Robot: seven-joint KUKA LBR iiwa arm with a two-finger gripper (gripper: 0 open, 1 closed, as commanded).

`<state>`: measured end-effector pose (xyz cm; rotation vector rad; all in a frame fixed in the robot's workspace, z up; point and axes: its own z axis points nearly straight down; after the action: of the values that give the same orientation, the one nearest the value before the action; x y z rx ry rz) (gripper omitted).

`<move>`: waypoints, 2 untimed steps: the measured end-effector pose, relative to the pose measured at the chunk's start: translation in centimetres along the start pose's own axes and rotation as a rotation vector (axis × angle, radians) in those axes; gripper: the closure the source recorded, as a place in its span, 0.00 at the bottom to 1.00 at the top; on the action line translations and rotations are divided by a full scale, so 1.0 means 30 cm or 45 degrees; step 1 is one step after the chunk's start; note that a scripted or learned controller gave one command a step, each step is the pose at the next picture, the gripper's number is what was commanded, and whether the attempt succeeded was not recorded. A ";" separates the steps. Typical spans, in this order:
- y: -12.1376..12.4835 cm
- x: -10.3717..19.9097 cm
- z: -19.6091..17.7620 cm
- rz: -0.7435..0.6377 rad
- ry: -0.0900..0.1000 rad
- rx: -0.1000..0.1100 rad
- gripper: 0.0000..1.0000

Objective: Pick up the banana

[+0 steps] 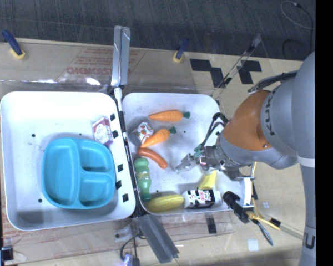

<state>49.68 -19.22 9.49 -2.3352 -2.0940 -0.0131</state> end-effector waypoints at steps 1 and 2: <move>-0.036 -0.002 -0.006 -0.059 -0.005 -0.020 0.00; -0.030 -0.016 -0.001 -0.141 0.005 -0.005 0.00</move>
<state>48.74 -19.60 9.52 -2.2165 -2.2204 -0.0221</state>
